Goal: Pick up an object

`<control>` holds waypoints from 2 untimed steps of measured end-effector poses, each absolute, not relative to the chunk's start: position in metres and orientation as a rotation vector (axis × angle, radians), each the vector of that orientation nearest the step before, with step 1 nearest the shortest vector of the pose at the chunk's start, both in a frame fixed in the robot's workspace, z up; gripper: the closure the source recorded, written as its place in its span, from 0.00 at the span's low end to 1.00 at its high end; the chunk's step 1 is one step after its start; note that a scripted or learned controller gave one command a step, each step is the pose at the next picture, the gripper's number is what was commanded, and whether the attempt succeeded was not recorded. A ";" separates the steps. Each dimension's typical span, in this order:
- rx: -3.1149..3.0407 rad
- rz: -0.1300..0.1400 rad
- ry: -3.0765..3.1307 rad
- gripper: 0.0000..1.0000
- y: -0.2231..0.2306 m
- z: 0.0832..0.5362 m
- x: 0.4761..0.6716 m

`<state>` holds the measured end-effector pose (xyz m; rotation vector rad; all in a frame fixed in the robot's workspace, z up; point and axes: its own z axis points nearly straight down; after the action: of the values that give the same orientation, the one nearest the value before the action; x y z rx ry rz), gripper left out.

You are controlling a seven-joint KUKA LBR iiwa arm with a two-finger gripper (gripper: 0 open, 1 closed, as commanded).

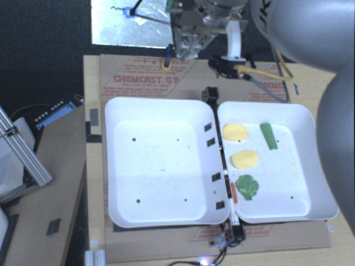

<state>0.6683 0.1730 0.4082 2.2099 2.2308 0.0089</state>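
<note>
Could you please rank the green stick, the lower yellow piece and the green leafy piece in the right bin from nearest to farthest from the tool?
Measured from the tool, above the bins' far edge:
1. Green stick, far side of the right bin.
2. Lower yellow piece, mid-bin near the divider.
3. Green leafy piece, nearest the camera.

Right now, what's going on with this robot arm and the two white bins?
A grey robot arm reaches in over the bench, and its gripper sits above the bins' far edge, beyond the left bin, with nothing seen in it. The right bin holds four small pieces: two yellow pieces, a green stick and a green leafy piece. All four lie loose on the bin floor, so nothing has been picked up yet.
</note>
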 end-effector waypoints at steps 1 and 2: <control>2.211 0.011 2.230 1.00 0.223 0.438 0.668; 2.215 0.007 2.226 1.00 0.235 0.463 0.668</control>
<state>0.6685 0.2348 0.4634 2.2147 2.2263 0.0073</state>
